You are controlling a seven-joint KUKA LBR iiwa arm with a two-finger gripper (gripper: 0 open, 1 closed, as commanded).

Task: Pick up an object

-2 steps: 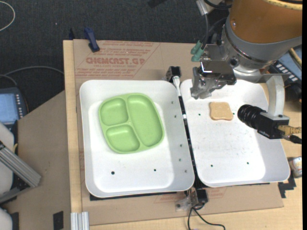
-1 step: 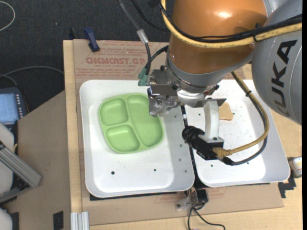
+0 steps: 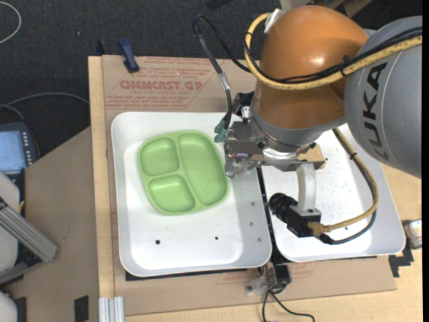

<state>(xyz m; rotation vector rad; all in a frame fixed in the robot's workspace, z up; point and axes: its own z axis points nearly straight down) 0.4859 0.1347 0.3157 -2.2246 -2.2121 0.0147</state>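
One light-green divided plate [image 3: 182, 172], three compartments, left bin [image 3: 134, 233]

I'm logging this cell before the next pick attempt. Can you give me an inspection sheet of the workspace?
Surface: brown board bearing two white bins, left bin and right bin.
Job's things: green divided plate lying flat in the left bin.
Clutter: small dark specks on both bin floors.
End effector: end effector at the plate's right edge, over the divide between the bins; finger state unclear.
Cables: yellow and black cables looping over the right bin.
Surroundings: dark carpet; blue clip at the board's far edge.
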